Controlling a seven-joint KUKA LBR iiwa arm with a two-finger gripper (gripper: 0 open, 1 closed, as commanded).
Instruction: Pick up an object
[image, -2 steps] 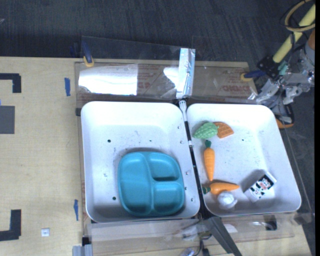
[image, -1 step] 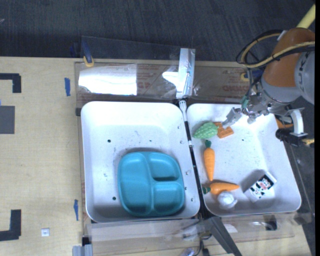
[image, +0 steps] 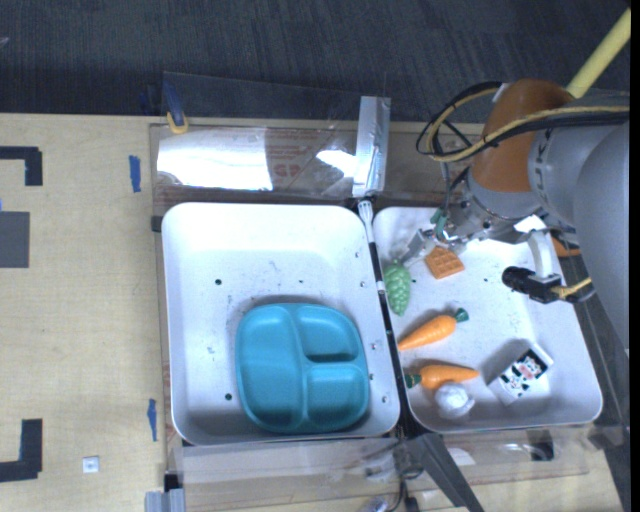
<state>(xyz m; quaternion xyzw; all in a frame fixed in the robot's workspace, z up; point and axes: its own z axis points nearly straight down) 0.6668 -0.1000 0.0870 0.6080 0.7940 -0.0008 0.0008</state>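
Note:
My gripper reaches down into the far left part of the right bin, below the orange wrist band. Its tip is just left of a small orange waffle-like piece and above a green knobbly toy. A carrot lies in the middle of that bin. Closer to the front is a second orange carrot with a white round piece against it. A white box with black marks sits at the front right. I see nothing held in the gripper.
The left bin holds a blue divided tray at its front. A black connector with cable hangs off the arm over the right bin's right side. A clear plastic sheet stands behind the left bin.

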